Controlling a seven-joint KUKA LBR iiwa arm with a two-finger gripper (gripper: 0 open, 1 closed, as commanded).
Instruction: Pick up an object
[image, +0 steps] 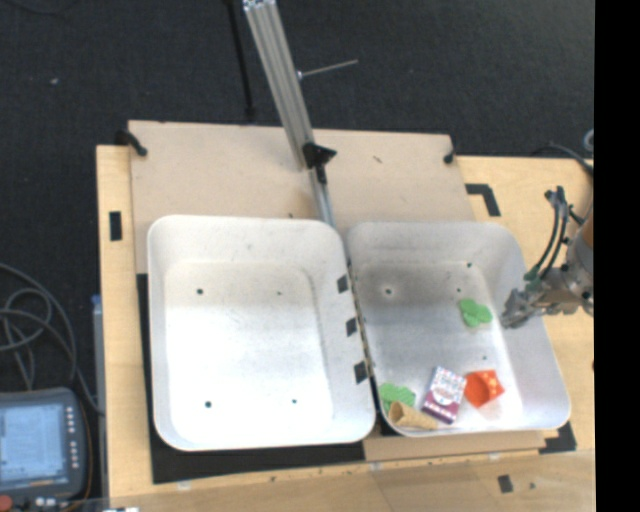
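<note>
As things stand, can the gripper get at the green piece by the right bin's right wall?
Probably yes. The gripper sits at the right bin's right wall, right beside the green piece, which lies alone on the bin floor. The orange block and purple packet lie nearer the front, out of the way.

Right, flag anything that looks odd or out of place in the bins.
Nothing looks spilled or damaged. The right white bin holds a green piece near its right wall and a cluster at its near edge: green piece, tan cone, purple packet, orange block.
</note>
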